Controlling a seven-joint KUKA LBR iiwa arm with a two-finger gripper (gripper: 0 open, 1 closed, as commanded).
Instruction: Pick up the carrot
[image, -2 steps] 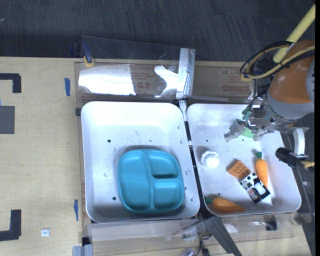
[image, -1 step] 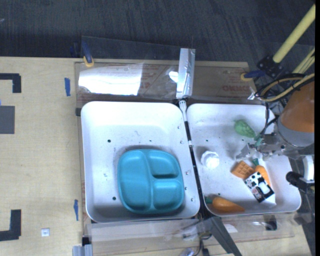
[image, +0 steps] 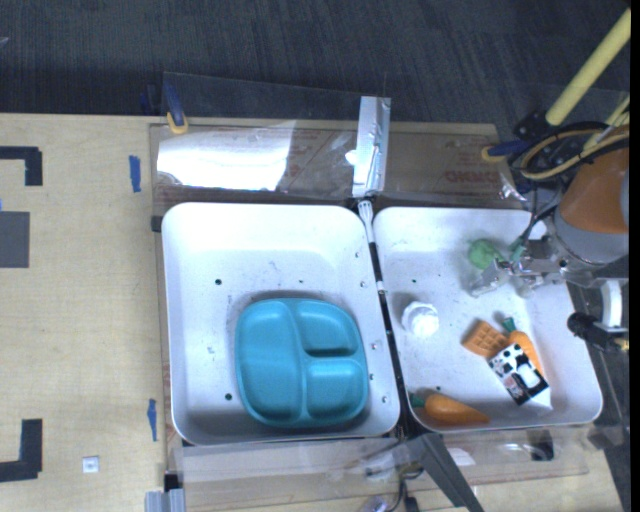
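The carrot (image: 452, 407), orange with a green top, lies on its side along the front wall of the right bin (image: 440, 235), near that bin's front left corner. My gripper (image: 512, 268) is in the back right part of the same bin, right beside a small green object (image: 485, 253). It is far from the carrot, and nothing can be seen held in it. The grey arm with its orange band (image: 598, 200) comes in from the right edge.
In the right bin also lie a white round item (image: 421, 320), an orange waffle-like piece (image: 482, 340) and a black-and-white carton (image: 520, 372). The left bin (image: 200, 250) holds a blue divided plate (image: 300, 360). Cables hang at the back right.
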